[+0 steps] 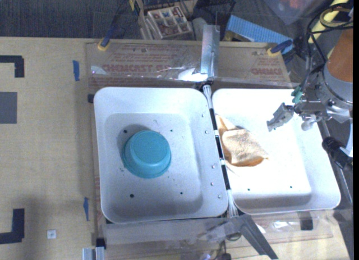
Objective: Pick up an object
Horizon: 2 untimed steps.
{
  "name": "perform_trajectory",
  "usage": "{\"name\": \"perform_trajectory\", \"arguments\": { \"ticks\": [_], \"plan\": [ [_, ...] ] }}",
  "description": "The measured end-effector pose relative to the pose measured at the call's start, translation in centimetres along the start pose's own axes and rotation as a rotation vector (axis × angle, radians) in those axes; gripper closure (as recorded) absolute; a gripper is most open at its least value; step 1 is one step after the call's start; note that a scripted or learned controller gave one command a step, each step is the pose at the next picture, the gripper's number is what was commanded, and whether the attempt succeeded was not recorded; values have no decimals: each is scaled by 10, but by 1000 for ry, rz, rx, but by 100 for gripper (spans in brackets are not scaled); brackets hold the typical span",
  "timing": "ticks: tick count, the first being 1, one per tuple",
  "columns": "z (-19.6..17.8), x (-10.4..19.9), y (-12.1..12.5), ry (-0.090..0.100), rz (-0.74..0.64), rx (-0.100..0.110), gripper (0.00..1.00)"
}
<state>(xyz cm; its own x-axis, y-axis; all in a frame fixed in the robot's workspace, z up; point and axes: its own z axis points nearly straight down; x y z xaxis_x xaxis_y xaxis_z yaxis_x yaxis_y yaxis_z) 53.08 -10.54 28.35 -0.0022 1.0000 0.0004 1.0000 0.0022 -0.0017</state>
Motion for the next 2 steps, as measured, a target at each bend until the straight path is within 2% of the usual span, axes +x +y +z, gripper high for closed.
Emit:
{"name": "perform_trajectory", "arguments": {
  "ticks": [1,2],
  "plan": [
    [41,-17,-31,1,-269,0,0],
    [172,7,-16,0,-225,-2,0]
  ]
}}
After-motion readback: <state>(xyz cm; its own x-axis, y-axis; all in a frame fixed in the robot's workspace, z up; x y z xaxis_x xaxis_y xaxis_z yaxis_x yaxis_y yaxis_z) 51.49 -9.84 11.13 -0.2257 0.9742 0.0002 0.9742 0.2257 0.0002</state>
